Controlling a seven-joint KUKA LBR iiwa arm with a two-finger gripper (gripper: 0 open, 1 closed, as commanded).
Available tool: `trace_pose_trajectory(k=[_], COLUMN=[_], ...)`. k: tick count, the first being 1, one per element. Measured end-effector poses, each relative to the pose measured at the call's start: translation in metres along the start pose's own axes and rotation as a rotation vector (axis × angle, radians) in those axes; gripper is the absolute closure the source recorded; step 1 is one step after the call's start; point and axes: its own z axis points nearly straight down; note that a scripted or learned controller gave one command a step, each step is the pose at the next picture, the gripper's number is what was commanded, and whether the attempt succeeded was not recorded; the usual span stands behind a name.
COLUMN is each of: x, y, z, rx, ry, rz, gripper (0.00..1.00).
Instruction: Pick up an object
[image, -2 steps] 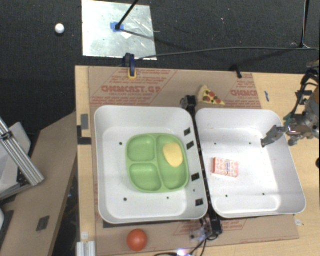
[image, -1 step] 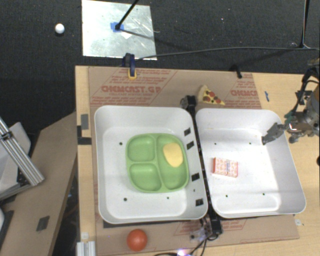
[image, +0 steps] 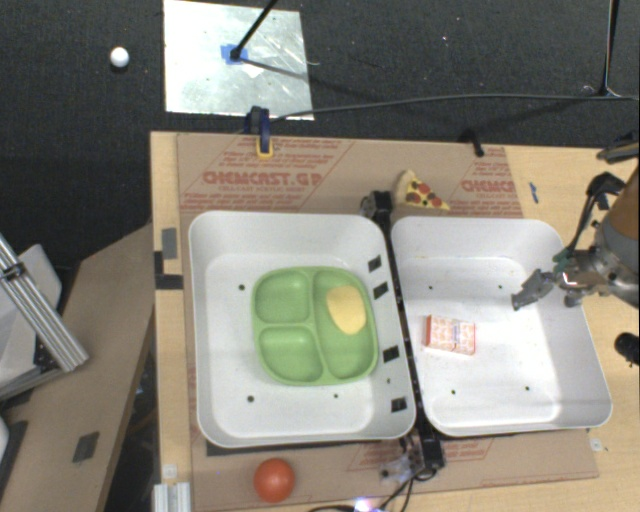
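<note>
Gripper (image: 530, 291) is hanging over the right part of the right bin (image: 520, 410), with one dark finger (image: 528, 290) pointing left and down toward the bin floor; nothing is sitting between the fingers, and whether they are spread or closed cannot be told from this angle. The arm is entering from the right edge. A small pink-and-white packet (image: 450, 335) is lying flat on the right bin floor, left of the gripper and apart from it. In the left bin (image: 215, 300) a green divided tray (image: 314, 325) is resting, with a yellow piece (image: 346, 309) in its upper right compartment. A toy pizza slice (image: 420, 192) is lying on the bench behind the bins, and a red-orange ball (image: 274, 479) is sitting in front of the left bin.
</note>
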Motion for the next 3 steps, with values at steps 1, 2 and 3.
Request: trace_pose_trajectory(k=[1,2,3], x=[0.009,0.009,0.009], y=[-0.004,-0.003,-0.002], z=[0.047,0.099,0.085], rx=[-0.002,0.0,-0.006], ry=[0.0,0.0,-0.002], rz=[-0.001,-0.001,-0.001], gripper=[0.0,0.0,1.0])
